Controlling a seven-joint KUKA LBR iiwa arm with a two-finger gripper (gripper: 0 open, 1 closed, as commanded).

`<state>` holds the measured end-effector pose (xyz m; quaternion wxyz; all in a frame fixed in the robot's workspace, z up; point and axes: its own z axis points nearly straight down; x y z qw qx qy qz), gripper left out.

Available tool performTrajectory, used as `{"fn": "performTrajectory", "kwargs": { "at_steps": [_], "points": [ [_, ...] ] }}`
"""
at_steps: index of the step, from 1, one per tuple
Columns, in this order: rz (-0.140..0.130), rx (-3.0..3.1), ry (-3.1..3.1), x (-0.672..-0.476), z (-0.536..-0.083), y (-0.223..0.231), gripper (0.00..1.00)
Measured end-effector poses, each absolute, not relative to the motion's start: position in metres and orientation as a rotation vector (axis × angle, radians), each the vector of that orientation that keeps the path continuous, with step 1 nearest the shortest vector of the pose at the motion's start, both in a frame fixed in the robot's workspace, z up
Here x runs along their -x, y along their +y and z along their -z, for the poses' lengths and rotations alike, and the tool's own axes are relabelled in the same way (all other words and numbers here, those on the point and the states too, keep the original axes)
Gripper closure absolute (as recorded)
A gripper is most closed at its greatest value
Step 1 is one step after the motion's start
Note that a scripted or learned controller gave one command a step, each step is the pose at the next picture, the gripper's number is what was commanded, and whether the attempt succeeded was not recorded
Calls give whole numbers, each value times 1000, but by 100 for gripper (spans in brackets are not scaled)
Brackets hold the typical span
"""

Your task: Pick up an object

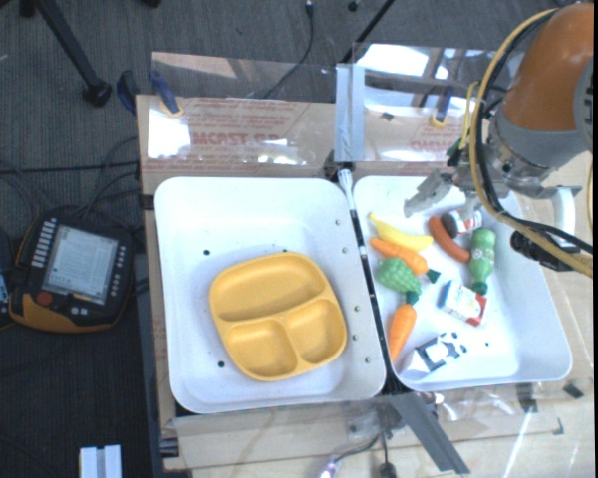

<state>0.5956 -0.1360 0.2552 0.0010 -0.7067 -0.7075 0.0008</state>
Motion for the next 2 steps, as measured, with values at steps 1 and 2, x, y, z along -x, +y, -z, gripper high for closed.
{"fn": "performTrajectory", "kwargs": {
  "at_steps": [1, 2],
  "points": [
    [0, 2233, -2210, -576, -95, -159, 0],
    [1, 2235, -2208, -576, -104, -160, 100]
  ]
}}
